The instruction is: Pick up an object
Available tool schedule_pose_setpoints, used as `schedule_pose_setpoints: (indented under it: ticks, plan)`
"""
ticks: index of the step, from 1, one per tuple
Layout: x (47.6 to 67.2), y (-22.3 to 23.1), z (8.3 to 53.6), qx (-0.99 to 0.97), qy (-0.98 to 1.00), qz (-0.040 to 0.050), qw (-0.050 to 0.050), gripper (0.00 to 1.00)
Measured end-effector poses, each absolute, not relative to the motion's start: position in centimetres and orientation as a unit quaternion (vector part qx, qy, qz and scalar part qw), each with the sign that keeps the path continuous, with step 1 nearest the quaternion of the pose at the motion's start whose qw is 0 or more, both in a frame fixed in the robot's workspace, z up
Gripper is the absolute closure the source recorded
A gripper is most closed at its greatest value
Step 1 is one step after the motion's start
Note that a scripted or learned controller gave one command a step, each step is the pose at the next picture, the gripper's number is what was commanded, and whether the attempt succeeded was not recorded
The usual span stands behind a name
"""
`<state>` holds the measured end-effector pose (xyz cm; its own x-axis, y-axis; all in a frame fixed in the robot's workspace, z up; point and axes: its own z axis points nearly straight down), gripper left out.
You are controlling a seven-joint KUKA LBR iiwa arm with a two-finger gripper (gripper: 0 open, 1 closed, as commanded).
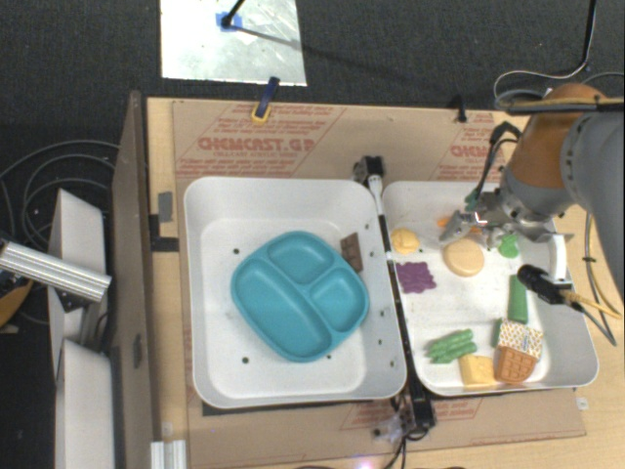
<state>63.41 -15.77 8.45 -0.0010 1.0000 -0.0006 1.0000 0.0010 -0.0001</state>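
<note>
On the left side of the picture sits a white bin (pixel 210 291). A blue tray (pixel 298 293) with three parts lies in its middle. A small brown block (pixel 352 251) leans at the tray's upper right edge.

Next comes the second white bin (pixel 576 355), on the right. Near its upper left is a little yellow piece (pixel 404 239). Just below that lies a bunch of purple grapes (pixel 416 277). To the right of the grapes is a round tan bun (pixel 464 258). Lower down is a green bean pod (pixel 450 345), then a yellow cheese block (pixel 477 369) and a waffle (pixel 516 352) beside it. A long green stick (pixel 517 299) stands above the waffle.

The gripper (pixel 480 220) hangs low over the top of the right bin, just above the bun. Something orange (pixel 452 224) pokes out at its left and something small and green (pixel 509 246) at its right. I cannot tell whether the fingers are wide or narrow, or whether they hold anything. The grey arm with its orange band (pixel 542 159) comes in from the upper right.
</note>
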Motion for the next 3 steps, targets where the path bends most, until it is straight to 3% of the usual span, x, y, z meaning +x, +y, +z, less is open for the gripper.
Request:
schedule_pose_setpoints:
  ticks: [1,2,3]
  plan:
    - [66.0,-14.9,8.0,0.709,0.705,-0.0144,-0.015,0.0]
    - [66.2,-16.6,9.2,0.709,0.705,-0.0075,-0.012,0.0]
    - [66.1,-16.8,8.0,0.708,0.706,-0.0106,-0.013,0.0]
